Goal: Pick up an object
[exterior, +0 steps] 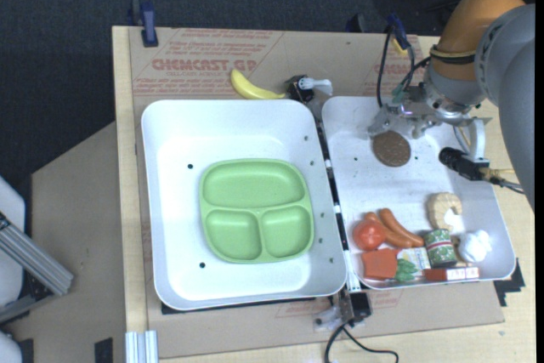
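Observation:
My gripper (399,120) hangs over the far end of the right bin (357,119), just above a brown round disc (392,150) that lies flat on the bin floor. The gripper's lower end meets the disc's far edge in the view, and I cannot see whether they touch. At the bin's near end lie a red tomato (368,234), an orange sausage (399,227), a red block (380,264), a small can (439,246), a pale bread roll (444,207) and a white lump (476,246).
A green divided plate (255,210) sits in the middle of the left bin (170,149). A banana (253,87) and a small black-and-white object (308,87) lie on the bench behind the bins. A flat red-and-white box (450,274) rests at the right bin's near rim.

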Robot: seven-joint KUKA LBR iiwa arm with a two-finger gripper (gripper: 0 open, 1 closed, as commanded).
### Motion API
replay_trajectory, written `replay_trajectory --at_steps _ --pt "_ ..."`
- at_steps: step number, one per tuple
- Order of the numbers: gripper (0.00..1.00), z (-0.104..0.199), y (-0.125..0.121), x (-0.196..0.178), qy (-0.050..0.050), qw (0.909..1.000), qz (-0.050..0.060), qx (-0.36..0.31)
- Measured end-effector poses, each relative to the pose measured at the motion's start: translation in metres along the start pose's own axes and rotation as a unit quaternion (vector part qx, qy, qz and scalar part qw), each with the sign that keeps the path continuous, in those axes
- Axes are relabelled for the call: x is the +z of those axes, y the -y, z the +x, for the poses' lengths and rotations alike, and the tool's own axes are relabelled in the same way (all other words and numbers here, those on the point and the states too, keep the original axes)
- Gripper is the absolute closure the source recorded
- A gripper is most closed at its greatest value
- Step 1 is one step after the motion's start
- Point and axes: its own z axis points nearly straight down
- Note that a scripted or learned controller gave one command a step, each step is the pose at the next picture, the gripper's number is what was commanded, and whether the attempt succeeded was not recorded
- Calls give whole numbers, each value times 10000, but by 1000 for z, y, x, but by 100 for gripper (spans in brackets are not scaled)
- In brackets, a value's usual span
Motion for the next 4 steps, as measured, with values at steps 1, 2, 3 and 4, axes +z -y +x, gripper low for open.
replay_trajectory --at_steps 1,2,3,4 --pt "0 -17 92 0 -17 10000 61 34" --pt "0 35 33 0 -3 10000 -8 -25" --pt "100 32 35 -11 -2 10000 -5 -2" --pt "100 100 34 -113 -10 10000 -39 -34"
